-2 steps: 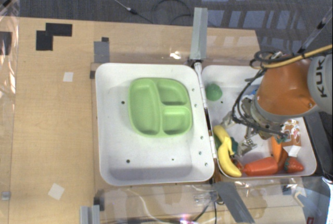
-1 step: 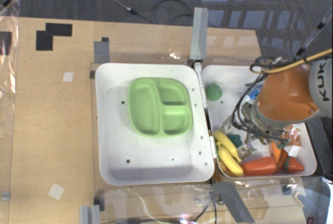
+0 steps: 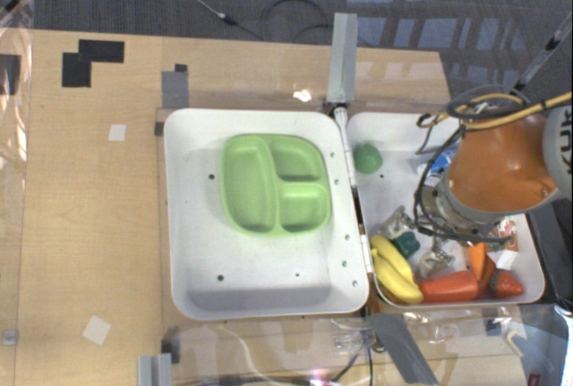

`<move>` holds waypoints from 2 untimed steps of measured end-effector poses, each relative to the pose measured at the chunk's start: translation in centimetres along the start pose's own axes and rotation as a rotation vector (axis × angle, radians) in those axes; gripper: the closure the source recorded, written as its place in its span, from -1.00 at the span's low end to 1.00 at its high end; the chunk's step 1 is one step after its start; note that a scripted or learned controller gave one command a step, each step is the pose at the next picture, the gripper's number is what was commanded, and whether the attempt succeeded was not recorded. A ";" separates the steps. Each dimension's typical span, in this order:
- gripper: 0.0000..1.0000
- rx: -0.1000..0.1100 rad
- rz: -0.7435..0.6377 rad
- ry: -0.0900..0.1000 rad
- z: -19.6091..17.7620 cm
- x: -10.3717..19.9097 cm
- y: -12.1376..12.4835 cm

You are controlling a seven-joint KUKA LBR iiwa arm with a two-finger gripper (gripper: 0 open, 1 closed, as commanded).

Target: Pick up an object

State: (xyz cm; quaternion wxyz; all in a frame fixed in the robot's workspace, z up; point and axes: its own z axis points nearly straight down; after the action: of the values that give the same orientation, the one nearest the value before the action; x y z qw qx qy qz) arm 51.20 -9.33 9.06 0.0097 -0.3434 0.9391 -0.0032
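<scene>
The arm [image 3: 497,165] reaches in from the right and hangs low over the right-hand bin [image 3: 394,135], its orange band and wrist covering most of that bin's middle. The tool [image 3: 436,252] sits below the wrist, down among the toy food at the near end of the bin; whether it is released or clenched cannot be told, since the wrist hides most of it and the metal parts blur into the clutter. Nothing can be seen gripped by it. The likely targets are crowded into the near corner: a yellow banana [image 3: 394,266] lying along the bin's left wall, a small dark teal piece [image 3: 407,243] just beside it, a red pepper-like piece [image 3: 449,287] along the near wall, an orange carrot [image 3: 477,261] and a red piece [image 3: 506,285] further right. The heap probably comes from things sliding against the walls, which leaves little room to close around any one item. A green ball [image 3: 367,158] lies apart near the far left of the same bin, an easier pick in open space. The left bin [image 3: 192,223] holds only a green divided plate [image 3: 275,184], lying flat and hard to pinch. The descent seems aimed at the pile, between teal piece and carrot.
</scene>
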 end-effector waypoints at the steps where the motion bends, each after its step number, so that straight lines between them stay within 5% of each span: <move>1: -1.00 0.002 -0.157 0.000 0.0 -0.1 0.5; 2: -1.00 -0.005 -0.256 0.009 0.0 -0.9 -0.1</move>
State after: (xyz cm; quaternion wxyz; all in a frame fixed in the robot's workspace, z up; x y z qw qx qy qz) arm 51.95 -8.77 9.03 0.0043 -0.4606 0.8876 -0.0037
